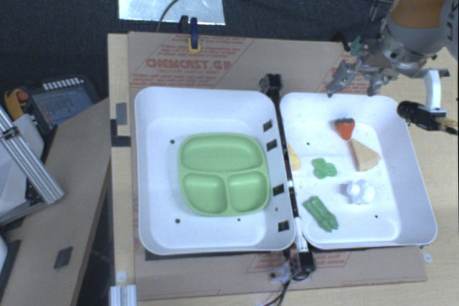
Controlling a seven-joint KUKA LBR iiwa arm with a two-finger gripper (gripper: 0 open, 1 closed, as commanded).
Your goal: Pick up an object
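My gripper (pixel 354 84) hangs over the far rim of the right bin (pixel 412 208), its two fingers spread open with nothing between them. In that bin lie an orange carrot-like piece (pixel 345 127), a tan wedge (pixel 364 155), a small green broccoli-like piece (pixel 324 168), a white lump (pixel 357 190), a long green pod (pixel 320 213) and a yellow piece (pixel 293 158) at the left wall. The carrot piece lies nearest, just in front of the gripper.
The left bin (pixel 154 218) holds a green divided plate (pixel 221 174). A black clamp bar (pixel 276 154) runs between the bins. A black cable crosses the back of the bench, and a blue-yellow clamp (pixel 193 34) sits at the far edge.
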